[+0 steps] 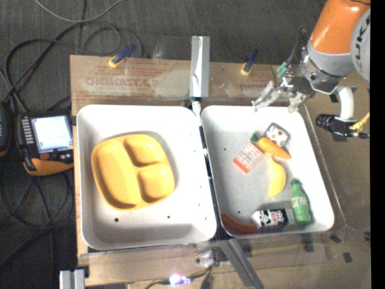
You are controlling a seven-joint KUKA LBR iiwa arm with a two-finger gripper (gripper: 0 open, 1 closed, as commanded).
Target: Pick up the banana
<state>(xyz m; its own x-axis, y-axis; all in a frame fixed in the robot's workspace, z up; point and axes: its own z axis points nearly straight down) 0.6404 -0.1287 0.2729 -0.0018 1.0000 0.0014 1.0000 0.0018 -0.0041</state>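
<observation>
The yellow banana [276,177] lies in the right bin [224,131], just below an orange carrot [275,148] and left of a green bottle [299,202]. My gripper [280,99] hangs over the bin's far rim, well above and beyond the banana. Its two pale fingers [264,97] are spread apart with nothing between them.
A red-and-white packet [248,158] and a small patterned box [277,134] lie near the carrot. A dark carton [270,218] and a red sausage-like piece [238,224] sit at the bin's near edge. The left bin [90,221] holds a yellow divided plate [133,170].
</observation>
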